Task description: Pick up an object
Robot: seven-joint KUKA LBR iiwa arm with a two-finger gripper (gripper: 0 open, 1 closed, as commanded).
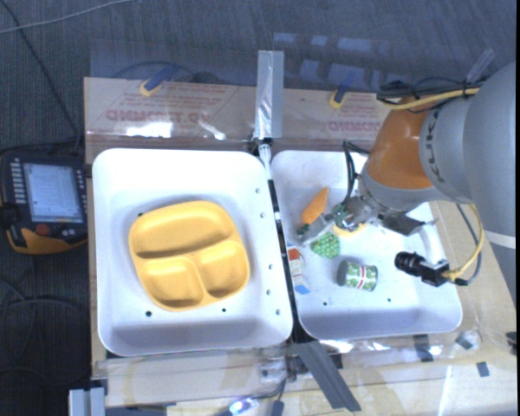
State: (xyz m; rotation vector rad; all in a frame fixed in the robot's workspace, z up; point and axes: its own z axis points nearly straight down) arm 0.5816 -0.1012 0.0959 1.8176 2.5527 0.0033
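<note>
The right bin (399,315) holds an orange carrot-shaped toy (315,204), a round green studded piece (326,247) and a small green-and-white can (358,275) lying on its side. My gripper (345,217) hangs low in this bin under the orange wrist band, just right of the carrot toy and above the green piece. A greenish item sits right at its tip, but I cannot tell whether it is between the fingers.
The left bin (113,302) holds a yellow divided tray (188,252). A small card or wrapper (295,265) lies by the divider between the bins. A black cable fitting (420,265) hangs over the right bin. A teach pendant (43,199) lies left of the bench.
</note>
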